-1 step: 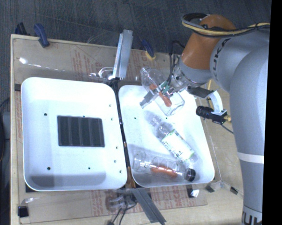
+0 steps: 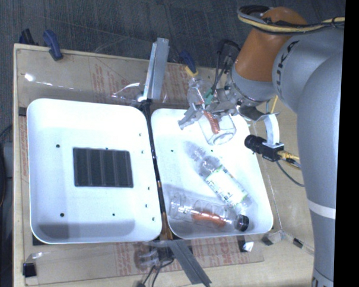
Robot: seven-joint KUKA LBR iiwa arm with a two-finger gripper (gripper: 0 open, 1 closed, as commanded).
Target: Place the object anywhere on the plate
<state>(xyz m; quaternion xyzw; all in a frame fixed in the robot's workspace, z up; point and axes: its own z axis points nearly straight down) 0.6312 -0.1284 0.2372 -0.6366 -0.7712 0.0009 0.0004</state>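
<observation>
The plate (image 2: pixel 103 167) is a dark grey ribbed rectangle lying flat in the middle of the left white bin (image 2: pixel 50 122). My gripper (image 2: pixel 205 116) hangs over the far end of the right bin (image 2: pixel 168 124), well to the right of the plate. A small clear plastic cup (image 2: pixel 221 130) with an orange-red streak near its rim sits between the fingers, tilted and lifted off the bin floor. The gripper is shut on it.
In the right bin lie a clear bottle with a white label (image 2: pixel 223 182) and, near the front wall, a clear bottle with an orange piece inside (image 2: pixel 201 215) and a black cap (image 2: pixel 242 222). A grey metal post (image 2: pixel 156 67) stands behind the divide between the bins.
</observation>
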